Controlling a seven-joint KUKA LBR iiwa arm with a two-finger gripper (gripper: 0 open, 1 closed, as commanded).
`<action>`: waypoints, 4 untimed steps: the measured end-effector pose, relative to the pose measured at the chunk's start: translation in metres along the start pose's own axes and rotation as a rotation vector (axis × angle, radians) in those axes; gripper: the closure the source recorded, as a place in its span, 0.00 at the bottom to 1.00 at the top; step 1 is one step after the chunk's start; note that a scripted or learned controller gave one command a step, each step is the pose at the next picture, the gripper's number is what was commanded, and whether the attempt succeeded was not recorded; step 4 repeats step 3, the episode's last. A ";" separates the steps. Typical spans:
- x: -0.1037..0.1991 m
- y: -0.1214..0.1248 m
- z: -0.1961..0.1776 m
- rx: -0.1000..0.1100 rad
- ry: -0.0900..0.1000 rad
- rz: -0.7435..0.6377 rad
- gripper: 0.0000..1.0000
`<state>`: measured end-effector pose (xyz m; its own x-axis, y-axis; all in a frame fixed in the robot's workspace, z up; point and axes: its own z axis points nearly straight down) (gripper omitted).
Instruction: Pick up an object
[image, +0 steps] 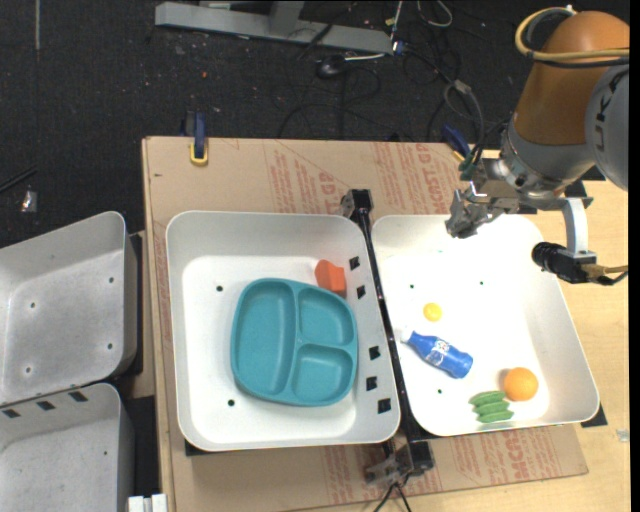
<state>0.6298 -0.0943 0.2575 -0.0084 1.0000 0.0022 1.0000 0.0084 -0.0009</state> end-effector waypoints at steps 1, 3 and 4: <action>0.048 0.002 -0.002 -0.001 -0.001 0.001 1.00; 0.157 0.013 0.013 -0.002 -0.002 0.001 1.00; 0.157 0.013 0.013 -0.002 -0.002 0.001 1.00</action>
